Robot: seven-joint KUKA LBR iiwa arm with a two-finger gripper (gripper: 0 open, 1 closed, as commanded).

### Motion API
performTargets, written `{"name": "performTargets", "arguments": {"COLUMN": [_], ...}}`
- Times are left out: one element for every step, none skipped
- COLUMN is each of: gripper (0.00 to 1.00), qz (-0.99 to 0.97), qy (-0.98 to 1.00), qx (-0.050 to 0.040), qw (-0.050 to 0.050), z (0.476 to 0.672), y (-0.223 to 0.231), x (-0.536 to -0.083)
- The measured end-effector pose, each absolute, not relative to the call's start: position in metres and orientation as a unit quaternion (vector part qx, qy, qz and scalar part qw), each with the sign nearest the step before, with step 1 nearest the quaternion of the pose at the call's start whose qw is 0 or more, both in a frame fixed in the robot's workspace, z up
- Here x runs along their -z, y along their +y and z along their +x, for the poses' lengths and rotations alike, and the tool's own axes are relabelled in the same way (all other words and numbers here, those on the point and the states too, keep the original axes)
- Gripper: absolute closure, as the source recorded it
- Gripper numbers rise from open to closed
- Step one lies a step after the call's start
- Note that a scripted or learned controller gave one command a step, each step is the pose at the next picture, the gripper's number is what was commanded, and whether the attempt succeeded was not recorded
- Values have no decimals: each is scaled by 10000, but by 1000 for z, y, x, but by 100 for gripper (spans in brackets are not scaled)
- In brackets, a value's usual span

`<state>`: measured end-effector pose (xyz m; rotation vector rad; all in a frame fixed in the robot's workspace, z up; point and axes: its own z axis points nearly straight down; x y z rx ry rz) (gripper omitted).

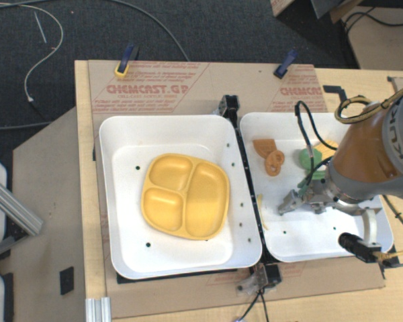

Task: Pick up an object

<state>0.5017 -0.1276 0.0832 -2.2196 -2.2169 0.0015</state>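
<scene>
Gripper (292,203) low in right bin (302,243), finger spread impossible to tell. Just beyond: orange toy (269,155) (long axis running away from gripper), green object (309,158) beside. Far left: yellow divided plate (185,196) filling left bin (121,180).

A single camera sits fixed above the bench (188,79) and looks down at a slant, far enough back to take in both white bins: the left bin (114,200) near the middle of the frame, the right bin (302,237) toward the right edge. Dark floor (67,19) fills the top, and the arm (366,153) enters from the right.
</scene>
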Motion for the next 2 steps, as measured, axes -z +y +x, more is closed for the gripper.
{"name": "performTargets", "arguments": {"gripper": [100,100], "qz": [-7073,-7071], "qy": [-7069,-7071], "qx": [10,11], "qw": [4,-19], "z": [503,504], "y": [-128,-135], "x": [-96,-141]}}
